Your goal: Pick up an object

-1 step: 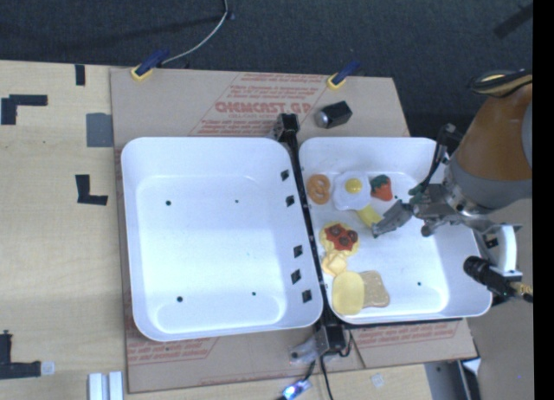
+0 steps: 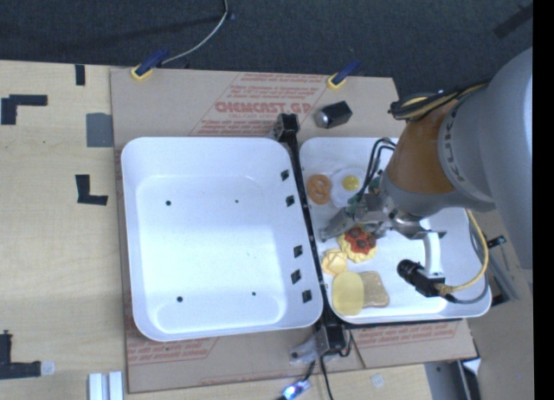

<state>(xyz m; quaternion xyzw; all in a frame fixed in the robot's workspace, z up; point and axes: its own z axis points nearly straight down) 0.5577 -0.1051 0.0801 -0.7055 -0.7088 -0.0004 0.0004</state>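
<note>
You see the gripper low in the right bin, directly over a lumpy red-and-yellow toy; whether it grips cannot be told. Beside that toy lie a rounded yellow piece, a tan slice, and a ridged orange disc farther off.

White bins; seemingly red-yellow toy

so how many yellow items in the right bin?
3: a small yellow piece near the bin's far side, a yellow lump left of the red toy, and a pale yellow slice at the near edge. The arm may hide more.
</note>
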